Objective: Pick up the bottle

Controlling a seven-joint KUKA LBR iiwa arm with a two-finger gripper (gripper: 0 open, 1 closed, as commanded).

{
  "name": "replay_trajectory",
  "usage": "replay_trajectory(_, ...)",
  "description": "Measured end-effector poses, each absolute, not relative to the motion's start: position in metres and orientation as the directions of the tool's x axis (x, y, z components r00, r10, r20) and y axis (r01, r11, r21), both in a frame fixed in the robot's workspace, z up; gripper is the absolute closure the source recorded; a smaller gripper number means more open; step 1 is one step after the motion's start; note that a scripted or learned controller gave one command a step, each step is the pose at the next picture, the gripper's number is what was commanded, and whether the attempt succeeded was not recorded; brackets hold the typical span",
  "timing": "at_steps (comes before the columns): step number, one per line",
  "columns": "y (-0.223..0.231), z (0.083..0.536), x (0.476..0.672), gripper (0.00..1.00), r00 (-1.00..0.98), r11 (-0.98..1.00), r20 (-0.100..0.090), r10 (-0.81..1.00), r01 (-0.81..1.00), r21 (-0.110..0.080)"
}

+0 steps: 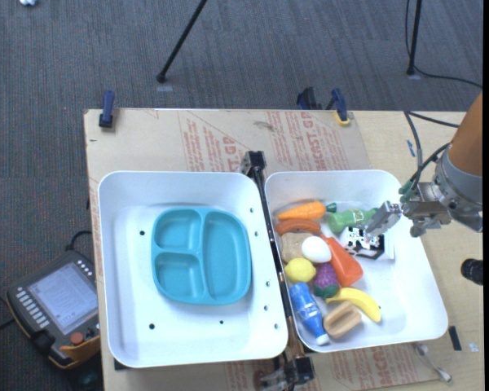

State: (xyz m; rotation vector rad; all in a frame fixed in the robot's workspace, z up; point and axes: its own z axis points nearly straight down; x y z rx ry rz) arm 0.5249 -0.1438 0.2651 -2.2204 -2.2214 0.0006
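Note:
A blue bottle [306,309] with a white label lies along the right bin's left wall, near the front. A green bottle [347,217] lies on its side toward the back of the same bin, just right of a carrot [302,212]. My gripper [375,228] reaches in from the right and hangs low over the bin's middle right. It is close beside the green bottle's right end and above a small black and white object [363,242]. I see nothing clearly held in it.
The right bin [416,300] also holds a white egg [315,248], a lemon [299,270], an orange wedge [345,262], a purple piece [326,280], a banana [358,301] and a bread roll [341,320]. A teal divided plate [201,255] lies in the left bin [122,316].

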Motion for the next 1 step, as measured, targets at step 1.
replay_trajectory(1,-0.1433,0.2747,0.5253,1.00,-0.002,0.002,0.002,1.000,1.000,-0.003)
